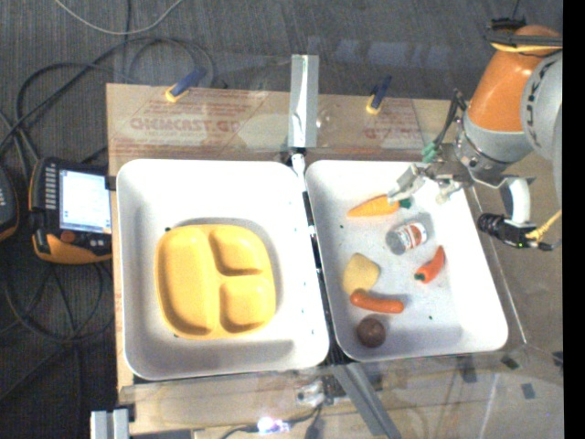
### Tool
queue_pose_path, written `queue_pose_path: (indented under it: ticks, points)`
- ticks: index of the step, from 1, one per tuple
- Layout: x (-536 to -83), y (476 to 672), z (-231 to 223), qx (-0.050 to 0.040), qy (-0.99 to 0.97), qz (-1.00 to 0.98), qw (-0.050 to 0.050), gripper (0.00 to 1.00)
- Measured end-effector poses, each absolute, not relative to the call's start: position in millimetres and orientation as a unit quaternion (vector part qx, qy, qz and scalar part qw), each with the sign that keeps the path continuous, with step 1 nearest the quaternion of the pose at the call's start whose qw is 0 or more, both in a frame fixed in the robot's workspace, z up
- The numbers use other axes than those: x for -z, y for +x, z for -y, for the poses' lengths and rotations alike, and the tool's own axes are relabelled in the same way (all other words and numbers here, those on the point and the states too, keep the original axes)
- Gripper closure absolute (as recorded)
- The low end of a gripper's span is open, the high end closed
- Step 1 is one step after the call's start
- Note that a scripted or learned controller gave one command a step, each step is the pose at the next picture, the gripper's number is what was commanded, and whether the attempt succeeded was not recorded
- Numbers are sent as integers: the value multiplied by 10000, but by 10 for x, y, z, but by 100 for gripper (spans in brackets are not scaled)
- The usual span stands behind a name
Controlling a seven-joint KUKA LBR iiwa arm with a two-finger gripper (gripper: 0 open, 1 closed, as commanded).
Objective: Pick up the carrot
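Nearest the camera, along the front of the right bin, sit a dark round fruit and, just behind it, a slim orange-red pepper-like piece lying almost flat beside a pale yellow potato-shaped item. In the left bin rests a yellow compartment tray, well apart from all of this. Further back in the right bin, a second small red-orange piece lies tilted, with a little silver can just beside it. Beyond those lies the carrot, pointing its narrow end toward the bin's divider and resting on the bin floor, so the pick appears not yet accomplished; a secure grasp and the lift are judged to be what remains. The gripper hangs at the carrot's thicker, right-hand end, seemingly touching or just over it, one finger reaching down toward it. The fingers look spread rather than clamped, with the carrot beside rather than clearly between them. Behind rises the arm's orange band.
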State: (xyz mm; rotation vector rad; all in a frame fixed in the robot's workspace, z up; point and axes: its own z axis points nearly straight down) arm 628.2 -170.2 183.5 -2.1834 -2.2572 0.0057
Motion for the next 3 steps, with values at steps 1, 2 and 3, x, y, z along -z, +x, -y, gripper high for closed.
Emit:
queue_pose_path:
  ticks: [1, 2, 3]
  points:
    - [-957, 6510, 1575, -12, -6845, 7290, -8, 0]
    - [-1171, 6137, 941, -13, -6850, 7286, 6, 0]
    - [-912, 5625, 1019, 42, -5385, 8426, -81, 0]
